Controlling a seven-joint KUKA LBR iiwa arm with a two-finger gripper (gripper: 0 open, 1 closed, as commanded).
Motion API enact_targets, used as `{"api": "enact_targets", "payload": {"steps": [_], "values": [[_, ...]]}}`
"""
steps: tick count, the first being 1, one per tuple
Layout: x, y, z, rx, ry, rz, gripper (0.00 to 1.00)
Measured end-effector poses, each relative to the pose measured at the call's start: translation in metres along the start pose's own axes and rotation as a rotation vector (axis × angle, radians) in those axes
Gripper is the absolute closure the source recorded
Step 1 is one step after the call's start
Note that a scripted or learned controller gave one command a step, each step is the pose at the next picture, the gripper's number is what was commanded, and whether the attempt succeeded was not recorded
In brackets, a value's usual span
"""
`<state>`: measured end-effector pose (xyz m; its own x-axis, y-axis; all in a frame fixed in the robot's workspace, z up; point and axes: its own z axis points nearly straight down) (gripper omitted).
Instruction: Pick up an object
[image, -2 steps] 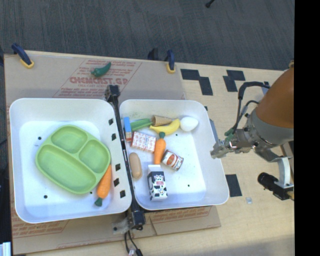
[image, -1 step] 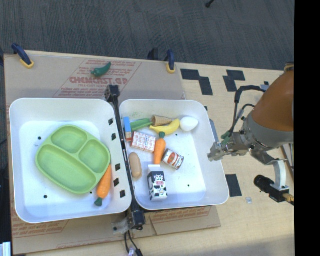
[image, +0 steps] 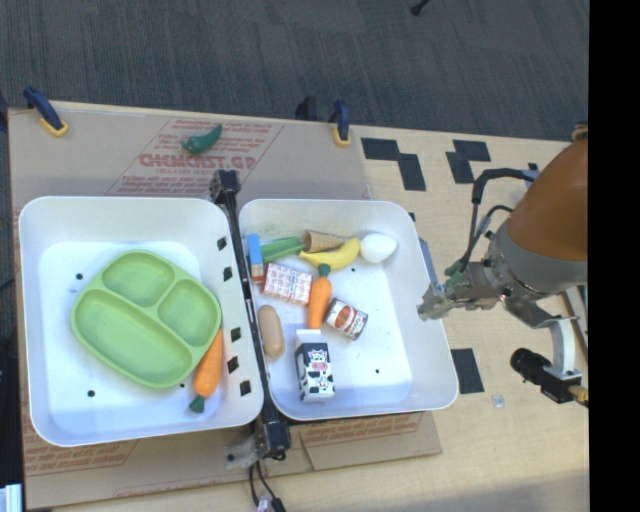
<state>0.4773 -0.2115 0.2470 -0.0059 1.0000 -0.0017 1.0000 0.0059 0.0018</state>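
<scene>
Just beyond the right bin's outer rim hovers the end effector.

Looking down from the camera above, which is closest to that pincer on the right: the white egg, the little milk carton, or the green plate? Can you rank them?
Measured from the pincer, which sits just outside the right bin's right edge:
1. The white egg, at the top right of the right bin.
2. The milk carton, at the bottom middle of the right bin.
3. The green plate, far off in the left bin.
</scene>
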Motion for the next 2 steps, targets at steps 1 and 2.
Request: {"api": "enact_targets", "payload": {"steps": [1,2], "values": [[0.0004,-0.0006,0.0085,0.004,0.001,0.0,1.0],[-0.0001,0.0001,-0.0011,-0.001,0.0,0.0,1.0]]}}
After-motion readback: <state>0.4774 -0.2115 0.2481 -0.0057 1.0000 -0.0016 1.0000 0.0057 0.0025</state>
